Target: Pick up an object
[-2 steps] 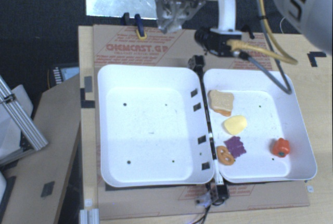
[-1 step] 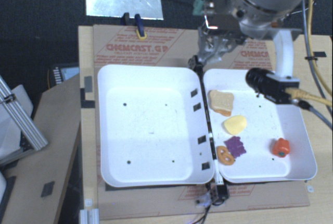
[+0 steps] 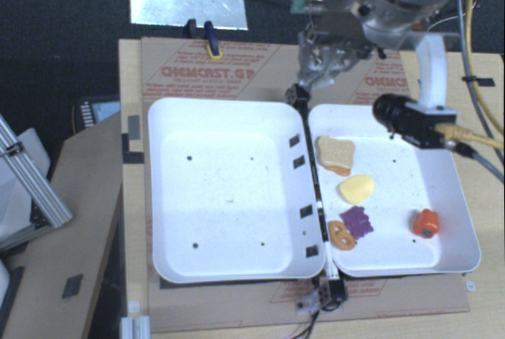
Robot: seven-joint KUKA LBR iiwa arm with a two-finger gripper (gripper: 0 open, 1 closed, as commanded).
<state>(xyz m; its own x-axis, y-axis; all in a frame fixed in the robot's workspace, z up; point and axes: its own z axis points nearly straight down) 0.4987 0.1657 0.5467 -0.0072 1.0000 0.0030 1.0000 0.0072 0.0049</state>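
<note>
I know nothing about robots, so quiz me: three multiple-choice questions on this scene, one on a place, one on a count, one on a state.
1. Where do the toy foods lie?
A. left bin
B. right bin
C. on the cardboard

2. How many toy foods are there?
A. two
B. five
C. eight

3. How does the red pepper sit?
A. apart from the others
B. under the bread slice
C. touching the pretzel

Answers: 1 B, all lie in the right bin; 2 B, bread slice, yellow piece, purple grapes, pretzel, pepper; 3 A, white floor surrounds it.

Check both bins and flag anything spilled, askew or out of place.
Nothing stands out. The bread slice, yellow piece, purple grapes, pretzel and red pepper all lie inside the right bin, none over its rim. The gripper hangs above the bins' far edge.
</note>
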